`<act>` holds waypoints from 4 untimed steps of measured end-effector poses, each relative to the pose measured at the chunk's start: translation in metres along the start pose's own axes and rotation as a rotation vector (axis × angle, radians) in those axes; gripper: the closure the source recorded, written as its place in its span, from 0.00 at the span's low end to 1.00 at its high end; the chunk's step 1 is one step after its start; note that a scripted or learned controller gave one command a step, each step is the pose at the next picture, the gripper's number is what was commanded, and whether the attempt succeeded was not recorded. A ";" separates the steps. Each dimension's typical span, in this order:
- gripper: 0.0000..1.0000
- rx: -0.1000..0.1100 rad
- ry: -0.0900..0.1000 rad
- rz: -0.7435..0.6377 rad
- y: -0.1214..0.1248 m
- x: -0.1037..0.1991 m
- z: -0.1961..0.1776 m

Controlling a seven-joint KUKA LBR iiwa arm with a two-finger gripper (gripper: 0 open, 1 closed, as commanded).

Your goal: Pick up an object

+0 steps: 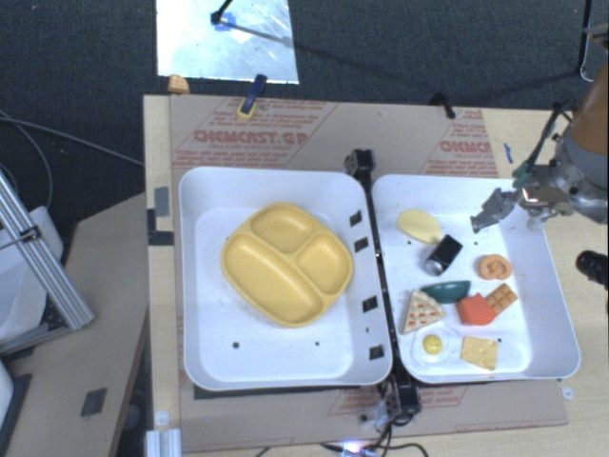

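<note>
The right bin [561, 346] holds several toy foods. There is a pale yellow lump [419, 225], a black block [443, 252], an orange ring [493, 268] and a teal piece [445, 290]. Nearer the front lie a red piece [476, 310], a brown waffle square [503, 298], a sandwich wedge [420, 311], a fried egg [431, 345] and a yellow cracker [479, 351]. My gripper [519, 211] hangs over the bin's far right part, above and right of the black block. It is open, with nothing between its fingers.
The left bin [205, 350] holds a yellow divided plate [287, 263]. A black hinge strip [373, 255] runs between the bins. Both bins rest on cardboard [314, 131]. A shiny sheet [228, 27] lies beyond it.
</note>
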State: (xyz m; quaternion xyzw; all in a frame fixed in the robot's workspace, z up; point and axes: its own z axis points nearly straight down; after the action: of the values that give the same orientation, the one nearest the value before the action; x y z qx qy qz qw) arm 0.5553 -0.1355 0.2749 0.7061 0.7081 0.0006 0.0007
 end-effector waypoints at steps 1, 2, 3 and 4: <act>0.00 0.014 0.003 0.006 -0.039 -0.025 0.131; 0.00 0.005 0.001 0.007 -0.072 -0.051 0.194; 0.00 -0.004 0.000 -0.007 -0.011 -0.006 0.190; 0.00 -0.022 -0.004 -0.006 0.044 0.011 0.020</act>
State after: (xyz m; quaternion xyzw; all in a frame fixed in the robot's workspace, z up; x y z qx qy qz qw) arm 0.5994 -0.1247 0.2552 0.7039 0.7102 0.0069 0.0099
